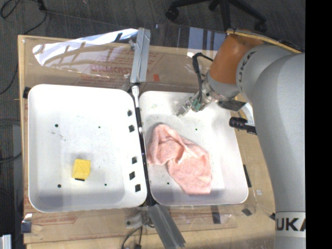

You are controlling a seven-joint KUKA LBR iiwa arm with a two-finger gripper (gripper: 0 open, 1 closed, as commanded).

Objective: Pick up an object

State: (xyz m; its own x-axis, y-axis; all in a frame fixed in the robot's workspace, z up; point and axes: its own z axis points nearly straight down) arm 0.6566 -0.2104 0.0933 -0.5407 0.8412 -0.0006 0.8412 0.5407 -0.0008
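One crumpled pink terry cloth [180,160]

Your left bin [41,139] holds a block [81,169] near its front; the cloth [179,158] lies in the right bin [233,175], gripper [188,108] above its back.

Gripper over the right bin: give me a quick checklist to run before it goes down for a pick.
1. Target in reach: pink cloth lies in the right bin: ok.
2. Gripper above the cloth: not ok, it sits toward the bin's far edge, apart from the cloth.
3. Gripper carrying nothing: ok.
4. Finger opening: cannot tell.
5. Alternative target: yellow block in the left bin: ok.
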